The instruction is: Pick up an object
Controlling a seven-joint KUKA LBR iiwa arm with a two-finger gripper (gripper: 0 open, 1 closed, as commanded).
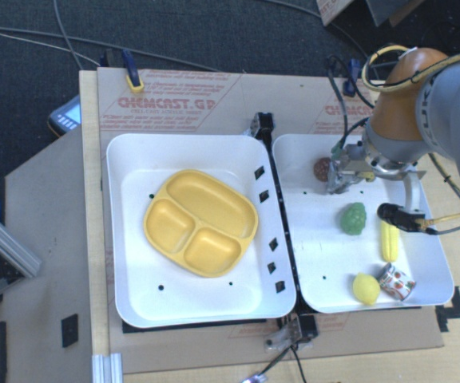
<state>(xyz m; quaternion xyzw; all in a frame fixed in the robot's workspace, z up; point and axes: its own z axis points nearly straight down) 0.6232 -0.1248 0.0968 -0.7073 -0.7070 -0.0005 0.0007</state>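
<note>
My gripper [339,183] hangs low over the far part of the right bin [310,286], its fingers pointing down. A small brown round object [323,168] lies just left of it, close to the fingers but not between them. A green lumpy object [353,218] sits a little nearer the front. A yellow corn-like piece [389,240] lies to its right. Near the front edge rest a yellow lemon-like ball [366,288] and a small red-and-white crumpled item [397,282].
The left bin [126,214] holds a yellow divided plate [201,222]. A black divider strip with clips [271,206] runs between the bins. The arm's grey body and orange band [406,94] loom over the right bin's far right corner.
</note>
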